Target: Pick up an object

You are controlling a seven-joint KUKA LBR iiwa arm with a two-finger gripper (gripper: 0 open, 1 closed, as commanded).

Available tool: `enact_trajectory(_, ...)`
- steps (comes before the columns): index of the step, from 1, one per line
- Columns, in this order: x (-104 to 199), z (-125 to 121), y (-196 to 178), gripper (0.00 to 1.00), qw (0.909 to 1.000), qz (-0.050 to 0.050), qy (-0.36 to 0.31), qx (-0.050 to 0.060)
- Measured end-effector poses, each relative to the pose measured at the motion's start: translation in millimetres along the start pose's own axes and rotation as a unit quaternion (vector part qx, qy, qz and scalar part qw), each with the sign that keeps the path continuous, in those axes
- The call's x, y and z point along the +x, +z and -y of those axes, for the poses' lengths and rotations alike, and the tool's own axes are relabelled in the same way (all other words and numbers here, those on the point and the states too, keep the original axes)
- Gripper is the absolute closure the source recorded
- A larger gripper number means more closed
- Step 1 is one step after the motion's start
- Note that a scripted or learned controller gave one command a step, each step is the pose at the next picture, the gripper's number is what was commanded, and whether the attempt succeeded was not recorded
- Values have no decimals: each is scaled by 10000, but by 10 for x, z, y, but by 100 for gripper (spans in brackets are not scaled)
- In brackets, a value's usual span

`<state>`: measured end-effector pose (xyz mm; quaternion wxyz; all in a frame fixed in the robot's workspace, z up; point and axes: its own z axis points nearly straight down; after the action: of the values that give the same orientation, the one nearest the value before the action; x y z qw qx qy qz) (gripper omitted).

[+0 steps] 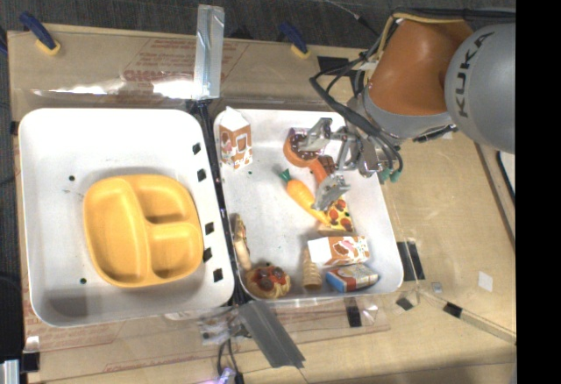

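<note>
The right bin (263, 198) holds several toy foods. My gripper (320, 165) hangs low over its back right part and is open, one finger (308, 138) over a round orange piece (294, 151), the other finger (331, 189) just above a pizza slice (338, 215). A small red-orange item (319, 168) lies in the gap between them, not clamped. An orange carrot (301, 192) lies just left of the lower finger. A milk carton (234, 138) stands at the back left.
Along the right bin's front lie a pink-and-white box (338, 248), a blue box (352, 278), a cone (312, 269), a brown pastry (267, 280) and a tan stick (238, 238). The left bin (53, 145) holds a yellow divided tray (143, 229).
</note>
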<state>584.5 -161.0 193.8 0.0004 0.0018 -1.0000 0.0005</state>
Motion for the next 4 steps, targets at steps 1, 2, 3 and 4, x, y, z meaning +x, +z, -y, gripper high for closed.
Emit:
enact_trajectory(1, 658, -133, 1015, 0, 9995, 9, -300, -5)
enact_trajectory(2, 565, -644, 1025, 0, 9988, -5, 498, -12)
enact_trajectory(3, 536, -654, 906, 100, 9989, 40, 464, -4)
enact_trajectory(4, 440, 98, 175, 100, 9482, 21, -3178, 8)
